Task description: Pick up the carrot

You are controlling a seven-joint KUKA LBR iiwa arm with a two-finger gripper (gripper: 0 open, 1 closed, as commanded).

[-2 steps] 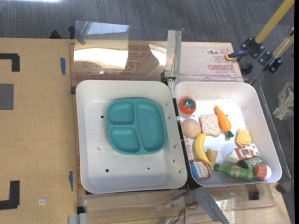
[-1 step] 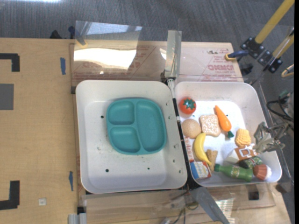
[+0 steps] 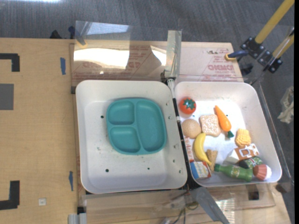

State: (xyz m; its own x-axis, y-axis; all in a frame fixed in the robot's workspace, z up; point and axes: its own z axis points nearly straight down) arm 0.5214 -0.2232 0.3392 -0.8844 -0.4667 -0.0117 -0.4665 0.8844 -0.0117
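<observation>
The bench is topped with brown cardboard [image 3: 32,125] marked with black tape corners and stands on a grey carpeted floor [image 3: 140,3]. A clear plastic panel [image 3: 121,55] rises behind the bins, and yellow bars with black clamps [image 3: 261,50] stand at the upper right.

Camera view, left side: the left bin [image 3: 88,171] holds one item, a teal three-compartment plate [image 3: 137,125], lying flat near the bin's centre.

Camera view, right side: the right bin [image 3: 261,106] holds a cluster of toy foods. The carrot [image 3: 223,118] lies flat in the upper middle of this bin, set at a slant with its orange tip toward the upper left and its green stem end toward the lower right. A slice of bread [image 3: 210,124] lies just beside it on the left; whether the two touch cannot be determined. A tomato [image 3: 188,105] sits near the bin's left wall, apart from the carrot. A corn cob [image 3: 242,137] lies just beyond the carrot's stem end. A banana [image 3: 201,147] lies below the bread, and a green bottle [image 3: 236,172] rests on its side along the near wall. Nothing lies on the carrot.
</observation>
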